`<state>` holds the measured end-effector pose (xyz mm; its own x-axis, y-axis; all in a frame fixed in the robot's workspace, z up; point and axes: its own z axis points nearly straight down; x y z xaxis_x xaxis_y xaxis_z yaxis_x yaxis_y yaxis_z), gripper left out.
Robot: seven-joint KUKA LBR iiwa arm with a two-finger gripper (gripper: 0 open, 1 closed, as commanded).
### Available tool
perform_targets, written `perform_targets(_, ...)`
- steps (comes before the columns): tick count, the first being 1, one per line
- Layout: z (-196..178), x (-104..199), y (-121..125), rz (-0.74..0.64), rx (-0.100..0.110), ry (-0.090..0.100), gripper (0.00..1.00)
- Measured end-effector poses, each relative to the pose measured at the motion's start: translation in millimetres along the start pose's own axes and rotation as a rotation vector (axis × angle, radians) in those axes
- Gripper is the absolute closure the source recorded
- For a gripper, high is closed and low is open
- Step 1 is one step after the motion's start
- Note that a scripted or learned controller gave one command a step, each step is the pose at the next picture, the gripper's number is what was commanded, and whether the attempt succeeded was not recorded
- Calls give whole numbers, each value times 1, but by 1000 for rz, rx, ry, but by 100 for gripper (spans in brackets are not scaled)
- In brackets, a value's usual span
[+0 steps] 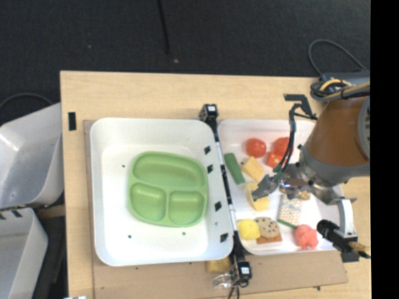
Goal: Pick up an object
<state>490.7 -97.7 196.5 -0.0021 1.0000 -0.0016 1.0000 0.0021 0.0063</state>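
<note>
End effector [267,185] low in the right bin [324,249], finger state impossible to tell, over a yellow cheese wedge [258,200], red tomato [255,147] toward the tabletop's far edge, green divided plate [167,188] in the left bin [106,167]

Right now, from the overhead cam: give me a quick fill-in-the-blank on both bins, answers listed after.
1. The green divided tray lies in the ____ bin.
2. The end effector hovers over the ____ bin.
3. The tray has ____ compartments.
4. The pink ball lies near that bin's ____ corner.

Missing words: left; right; three; bottom-right
</note>
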Motion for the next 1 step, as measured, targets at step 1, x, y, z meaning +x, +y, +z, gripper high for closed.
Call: perform_targets(1, 101, 2, -3, 4, 11, 2, 0)
